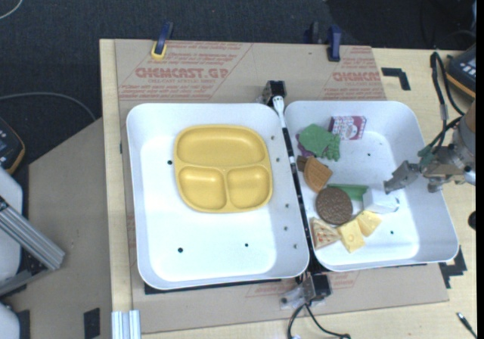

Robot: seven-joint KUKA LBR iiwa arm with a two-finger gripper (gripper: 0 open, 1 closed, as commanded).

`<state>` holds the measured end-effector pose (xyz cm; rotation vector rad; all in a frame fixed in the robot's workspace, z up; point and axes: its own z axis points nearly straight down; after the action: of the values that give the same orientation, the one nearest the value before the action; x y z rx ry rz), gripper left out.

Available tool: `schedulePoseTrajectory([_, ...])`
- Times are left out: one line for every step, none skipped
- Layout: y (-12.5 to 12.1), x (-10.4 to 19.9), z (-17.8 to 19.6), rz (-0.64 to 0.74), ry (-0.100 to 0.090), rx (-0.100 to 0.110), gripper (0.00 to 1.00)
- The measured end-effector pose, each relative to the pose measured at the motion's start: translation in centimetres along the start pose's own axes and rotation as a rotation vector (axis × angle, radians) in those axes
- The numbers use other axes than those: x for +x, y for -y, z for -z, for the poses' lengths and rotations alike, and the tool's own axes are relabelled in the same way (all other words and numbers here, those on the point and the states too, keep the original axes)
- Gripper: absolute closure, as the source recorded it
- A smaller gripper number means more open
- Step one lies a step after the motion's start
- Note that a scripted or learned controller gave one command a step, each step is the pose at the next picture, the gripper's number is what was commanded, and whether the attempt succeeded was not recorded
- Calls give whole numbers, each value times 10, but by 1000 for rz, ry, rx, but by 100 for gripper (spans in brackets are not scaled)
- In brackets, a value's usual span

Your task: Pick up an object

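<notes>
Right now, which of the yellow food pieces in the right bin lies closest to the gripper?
The small cheese wedge, at the right end of the yellow group. The bigger cheese block and the pizza slice lie further left, away from the gripper.

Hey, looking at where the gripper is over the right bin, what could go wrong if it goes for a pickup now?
The gripper sits beside a small white piece, not over the main pile, so it may close on nothing. The cookie, cheese and cracker lie touching, so a grab there could catch two items or knock one aside. Flat pieces on the right bin floor may slip out.
</notes>
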<state>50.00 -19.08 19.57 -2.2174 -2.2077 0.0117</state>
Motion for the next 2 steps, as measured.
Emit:
schedulePoseTrajectory([-3,0,7,4,4,-14,0])
schedulePoseTrajectory([0,-9,-45,3,1,-8,0])
